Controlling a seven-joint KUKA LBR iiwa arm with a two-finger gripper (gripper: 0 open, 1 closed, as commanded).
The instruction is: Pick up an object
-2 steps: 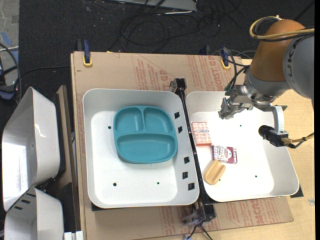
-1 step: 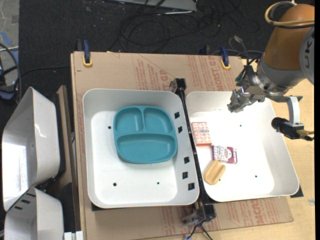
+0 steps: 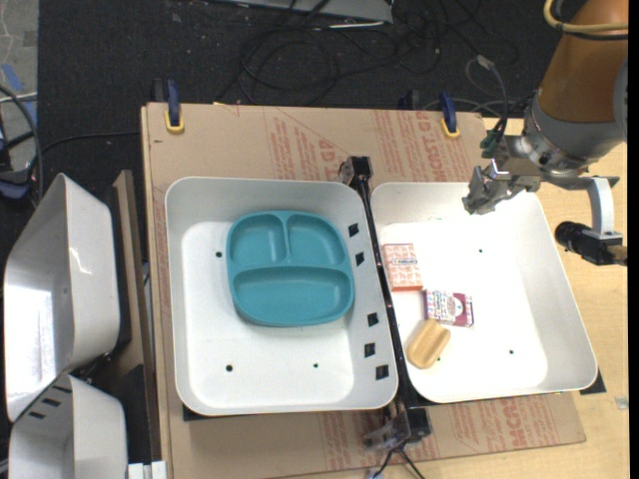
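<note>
The right bin point(image 3: 519, 267) holds three small items near its left wall: a pink-and-white box point(image 3: 401, 265), a purple-and-white packet point(image 3: 448, 307) and a tan bread-like piece point(image 3: 428, 344). A teal divided plate point(image 3: 291, 267) lies in the left bin point(image 3: 200, 297). My gripper point(image 3: 483, 196) hangs over the far edge of the right bin, well up and to the right of the three items, with nothing visibly in it.
The two bins meet along a black divider point(image 3: 374, 277) on a cardboard sheet point(image 3: 300, 138) clamped at its far edge. Cables lie on the dark floor behind. White containers point(image 3: 55, 287) stand at the left. A black fitting point(image 3: 589, 242) juts in at right.
</note>
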